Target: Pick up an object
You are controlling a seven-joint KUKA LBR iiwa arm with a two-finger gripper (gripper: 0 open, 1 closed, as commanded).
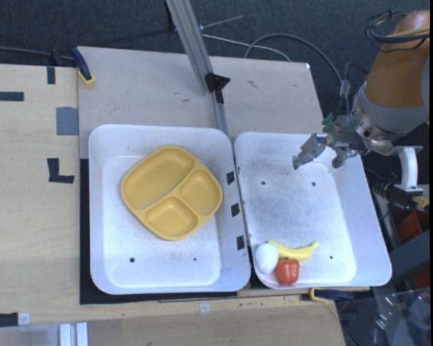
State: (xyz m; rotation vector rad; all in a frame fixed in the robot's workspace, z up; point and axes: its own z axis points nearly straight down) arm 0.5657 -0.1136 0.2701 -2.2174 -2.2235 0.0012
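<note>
— Where do we stand with the end effector (319,153)?

— We see it over the far edge of the right bin (361,193), its two prongs spread and nothing between them. It hangs high, likely so it can come straight down on a target.

— And what can we pick?

— A banana (297,250), a white ball (265,258) and a red pepper (288,270) huddle in that bin's near corner, well apart from it. The yellow plate (172,192) lies in the left bin (101,193).

yellow divided plate (172,192) in L bin (101,193) | metal pole (191,34) (slanted) above bins
</note>
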